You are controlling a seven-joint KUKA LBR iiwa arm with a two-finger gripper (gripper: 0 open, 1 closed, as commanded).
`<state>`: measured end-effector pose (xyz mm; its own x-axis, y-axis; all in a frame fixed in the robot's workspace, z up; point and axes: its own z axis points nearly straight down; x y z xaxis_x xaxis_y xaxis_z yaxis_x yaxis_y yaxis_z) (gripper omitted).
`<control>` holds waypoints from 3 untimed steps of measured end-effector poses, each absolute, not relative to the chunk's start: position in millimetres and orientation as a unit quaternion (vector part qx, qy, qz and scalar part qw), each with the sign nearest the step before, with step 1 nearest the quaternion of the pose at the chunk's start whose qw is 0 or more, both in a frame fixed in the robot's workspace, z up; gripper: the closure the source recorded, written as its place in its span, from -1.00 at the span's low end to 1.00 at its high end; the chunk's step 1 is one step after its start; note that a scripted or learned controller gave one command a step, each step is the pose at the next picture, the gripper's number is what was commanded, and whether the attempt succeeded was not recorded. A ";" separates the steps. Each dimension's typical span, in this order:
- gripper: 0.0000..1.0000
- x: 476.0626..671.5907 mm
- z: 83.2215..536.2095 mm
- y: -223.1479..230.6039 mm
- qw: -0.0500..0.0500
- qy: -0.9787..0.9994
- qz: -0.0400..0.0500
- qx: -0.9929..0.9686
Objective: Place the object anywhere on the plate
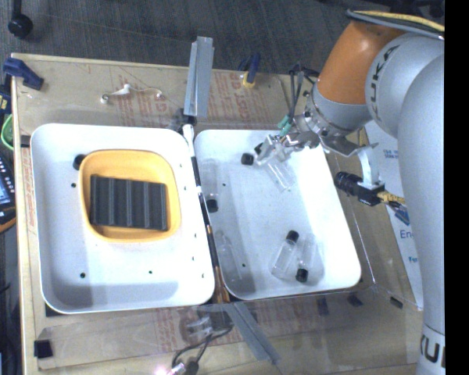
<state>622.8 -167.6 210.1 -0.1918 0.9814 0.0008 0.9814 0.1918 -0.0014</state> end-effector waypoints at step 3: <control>1.00 620.1 190.1 -6.1 0.002 -0.893 0.002 -0.451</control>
